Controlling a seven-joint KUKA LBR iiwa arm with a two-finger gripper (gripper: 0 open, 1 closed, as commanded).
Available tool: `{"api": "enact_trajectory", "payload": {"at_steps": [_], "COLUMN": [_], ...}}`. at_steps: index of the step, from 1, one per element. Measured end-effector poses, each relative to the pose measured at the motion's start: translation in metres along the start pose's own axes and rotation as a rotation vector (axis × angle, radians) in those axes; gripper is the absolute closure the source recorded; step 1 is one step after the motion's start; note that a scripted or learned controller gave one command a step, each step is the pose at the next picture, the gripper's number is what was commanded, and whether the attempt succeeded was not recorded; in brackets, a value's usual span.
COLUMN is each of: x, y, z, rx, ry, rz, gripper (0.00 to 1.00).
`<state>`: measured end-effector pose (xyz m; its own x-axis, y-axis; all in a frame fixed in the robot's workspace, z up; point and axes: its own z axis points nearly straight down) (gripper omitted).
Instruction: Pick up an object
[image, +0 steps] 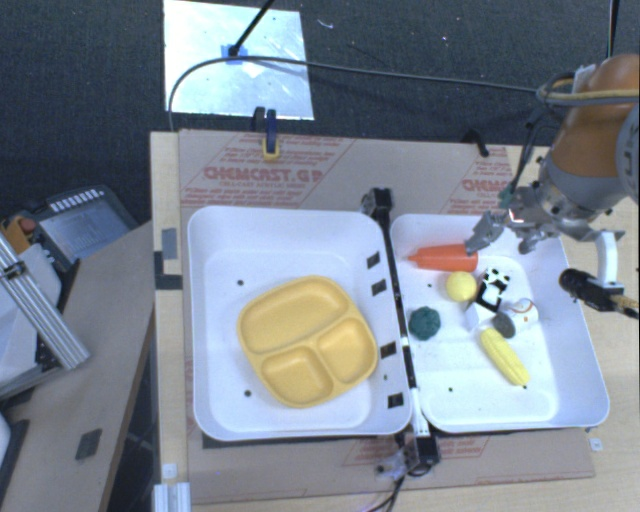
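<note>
The right bin holds several small things. An orange carrot lies near its far left corner, with a yellow ball just in front of it. A dark green lump sits by the left wall. A black-and-white piece, a grey-and-white piece and a yellow corn cob lie toward the middle. My gripper hangs open over the far part of this bin, just right of the carrot's thick end, with nothing between its fingers.
A yellow divided plate lies in the left bin. A black clip strip runs along the shared wall between the bins. Grey equipment stands off the bench to the left.
</note>
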<state>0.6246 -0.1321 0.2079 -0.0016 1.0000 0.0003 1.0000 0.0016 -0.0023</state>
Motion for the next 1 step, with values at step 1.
{"api": "enact_trajectory", "payload": {"at_steps": [1], "x": [0.0096], "y": [-0.002], "z": [0.0568], "rx": [0.0], "ry": [0.0], "rz": [-0.002], "gripper": [0.0]}}
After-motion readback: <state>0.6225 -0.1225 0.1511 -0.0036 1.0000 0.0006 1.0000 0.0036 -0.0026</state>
